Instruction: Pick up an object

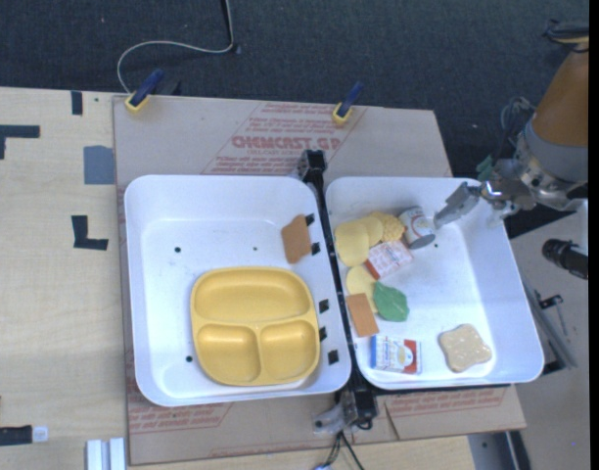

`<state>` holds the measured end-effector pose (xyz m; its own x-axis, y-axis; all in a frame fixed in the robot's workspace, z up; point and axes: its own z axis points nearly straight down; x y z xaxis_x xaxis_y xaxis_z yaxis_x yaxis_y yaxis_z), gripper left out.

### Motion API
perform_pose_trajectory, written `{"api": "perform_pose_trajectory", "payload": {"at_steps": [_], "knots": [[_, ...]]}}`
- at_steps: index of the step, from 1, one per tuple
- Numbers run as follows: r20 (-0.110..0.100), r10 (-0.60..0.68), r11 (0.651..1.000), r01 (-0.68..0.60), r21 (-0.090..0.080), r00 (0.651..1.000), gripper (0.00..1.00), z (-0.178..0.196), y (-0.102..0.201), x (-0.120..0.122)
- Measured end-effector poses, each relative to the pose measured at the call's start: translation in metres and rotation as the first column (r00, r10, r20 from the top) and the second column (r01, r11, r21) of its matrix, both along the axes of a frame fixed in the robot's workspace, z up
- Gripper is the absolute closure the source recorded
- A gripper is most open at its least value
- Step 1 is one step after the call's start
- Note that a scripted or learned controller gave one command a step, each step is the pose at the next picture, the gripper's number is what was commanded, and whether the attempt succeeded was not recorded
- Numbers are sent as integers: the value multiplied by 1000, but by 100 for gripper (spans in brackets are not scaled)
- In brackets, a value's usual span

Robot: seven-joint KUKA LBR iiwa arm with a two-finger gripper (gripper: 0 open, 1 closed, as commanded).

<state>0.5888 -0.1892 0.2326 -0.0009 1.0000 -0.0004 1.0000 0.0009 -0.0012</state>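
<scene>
Claw: the claw (429, 235) is reaching in over the right bin (495, 262) from its far right corner, its tips dipping beside the small can (414, 223); how far it is opened I cannot tell, and nothing is showing between its tips.
Why there: by my reading it is lining up on the crowded far-left part of the bin, where the nearest pickable things are sitting.
Likely target: the small can is lying on its side, touching the yellow pieces (362, 235), with the red-and-white packet (389, 258) just in front of it.
Right bin contents: a green piece (391, 302) and a tan slab (362, 313) are resting near the left wall; a small carton (394, 354) and a toast slice (465, 348) are sitting along the near edge, well apart from the claw.
Left bin (162, 223) contents: a yellow divided tray (254, 323) is filling the near half, and a brown block (299, 238) is leaning by the right wall.
Carrier: both bins are sitting on a cardboard sheet (270, 140) clamped to the tabletop (45, 282).
Risk: I'm judging the packed cluster could be making a clean grip awkward.
</scene>
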Motion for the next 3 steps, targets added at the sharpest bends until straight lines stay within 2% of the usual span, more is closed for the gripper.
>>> {"api": "perform_pose_trajectory", "payload": {"at_steps": [1, 2, 3], "knots": [[-6, 3, 1000, -3, 2, 1000, 0, -93, 28, 34], [0, 2, 1000, -2, -2, 1000, 0, -149, 45, 71], [-5, -1, 1000, 1, -4, 1000, 0, -145, 60, 79]]}}
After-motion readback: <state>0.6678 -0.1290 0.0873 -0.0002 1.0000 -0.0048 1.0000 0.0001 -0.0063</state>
